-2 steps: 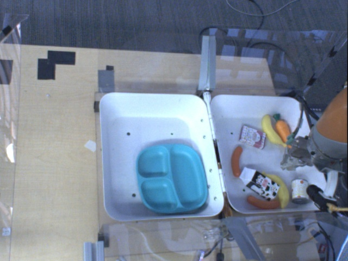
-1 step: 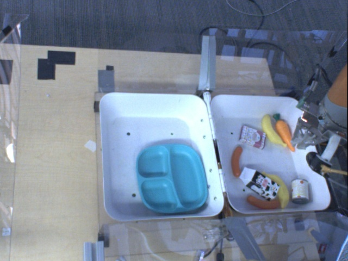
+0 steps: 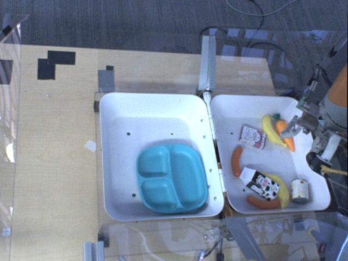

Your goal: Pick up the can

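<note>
Reaching for the can (image 3: 299, 191) calls for a move toward the lower right of the frame, since the hand (image 3: 304, 125) sits at the right edge, above the carrot (image 3: 284, 134). Whether it is open I cannot tell. The can stands upright in the right bin's (image 3: 228, 145) lower right corner, long axis vertical, just beside a banana (image 3: 281, 191). Descend straight over its lid, keeping clear of the bin wall.

Two white bins (image 3: 109, 145): a blue tray (image 3: 172, 177) in one; beside it, yellow bananas (image 3: 270, 129), an orange carrot (image 3: 285, 135), a black-and-white carton (image 3: 265, 185), a silver can (image 3: 299, 191).
</note>
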Tool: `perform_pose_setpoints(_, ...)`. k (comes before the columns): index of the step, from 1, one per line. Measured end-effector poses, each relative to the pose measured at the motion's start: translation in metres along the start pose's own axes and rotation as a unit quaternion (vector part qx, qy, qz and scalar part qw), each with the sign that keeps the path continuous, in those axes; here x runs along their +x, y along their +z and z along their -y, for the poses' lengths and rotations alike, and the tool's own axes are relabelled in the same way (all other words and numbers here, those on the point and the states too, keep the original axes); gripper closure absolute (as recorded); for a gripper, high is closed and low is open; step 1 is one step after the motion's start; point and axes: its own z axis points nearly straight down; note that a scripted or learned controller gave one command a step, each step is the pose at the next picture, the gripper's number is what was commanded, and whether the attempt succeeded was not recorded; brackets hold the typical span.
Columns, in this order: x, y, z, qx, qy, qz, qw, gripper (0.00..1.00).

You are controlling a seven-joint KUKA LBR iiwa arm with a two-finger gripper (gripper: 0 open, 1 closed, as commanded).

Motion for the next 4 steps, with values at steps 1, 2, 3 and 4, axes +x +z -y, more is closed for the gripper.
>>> perform_pose_setpoints(1,-0.02,0.085,0.057,-0.004,0.036,-0.003,0.9994,0.0)
perform_pose_setpoints(2,-0.018,0.073,0.055,-0.006,0.034,-0.004,0.9994,1.0)
perform_pose_setpoints(3,-0.018,0.073,0.055,-0.006,0.034,-0.004,0.9994,0.0)
perform_pose_setpoints(4,-0.017,0.063,0.054,-0.008,0.031,-0.005,0.9995,1.0)
